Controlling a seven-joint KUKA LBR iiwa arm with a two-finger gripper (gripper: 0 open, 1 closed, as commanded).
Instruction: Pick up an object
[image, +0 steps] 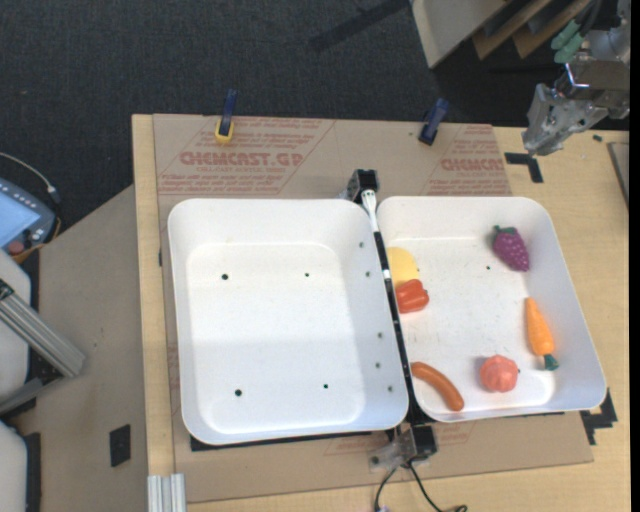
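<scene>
The right bin (560, 300) holds several toy foods. Purple grapes (510, 247) lie near its far right corner and an orange carrot (540, 332) runs along its right wall. A pink-red round fruit (499, 373) and a sausage (438, 385) sit near the front wall. Against the left wall a yellow piece (402, 264) touches a red pepper (411, 296). My gripper (548, 128) hangs high at the top right, beyond the bin's far right corner and well away from every item, with nothing seen in it.
The left bin (190, 300) adjoins the right one along a black divider (380, 270). Both rest on a cardboard sheet (300, 150) held by a yellow clamp (226, 122) and a blue clamp (434, 120) at the far edge.
</scene>
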